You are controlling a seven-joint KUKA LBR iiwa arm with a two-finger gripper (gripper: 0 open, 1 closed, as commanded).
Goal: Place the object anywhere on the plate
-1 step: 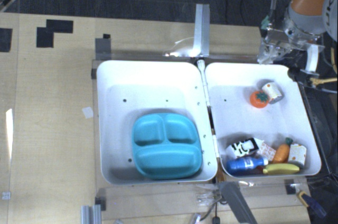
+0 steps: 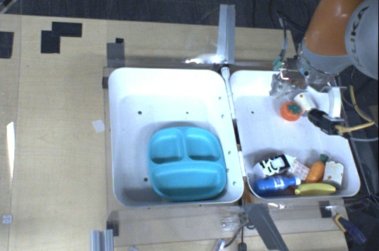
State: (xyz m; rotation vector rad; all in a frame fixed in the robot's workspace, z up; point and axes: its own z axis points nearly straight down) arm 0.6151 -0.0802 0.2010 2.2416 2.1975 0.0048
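The pincer (image 2: 294, 97) hangs at the right bin's (image 2: 260, 137) 1 o'clock corner, just above a small orange tomato-like object (image 2: 290, 112); whether it grips I cannot tell. The blue divided plate (image 2: 186, 162) sits in the left bin (image 2: 127, 125) toward 5 o'clock. A blue bottle (image 2: 275, 184), banana (image 2: 315, 188), carrot (image 2: 315, 171) and small cartons (image 2: 333, 173) crowd the right bin's 6 o'clock edge.

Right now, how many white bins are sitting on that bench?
2. The left shallow white bin holds a blue sectioned plastic plate. The right shallow white bin holds a pile of small toy items along its near edge, and the robot's gripper is above it.
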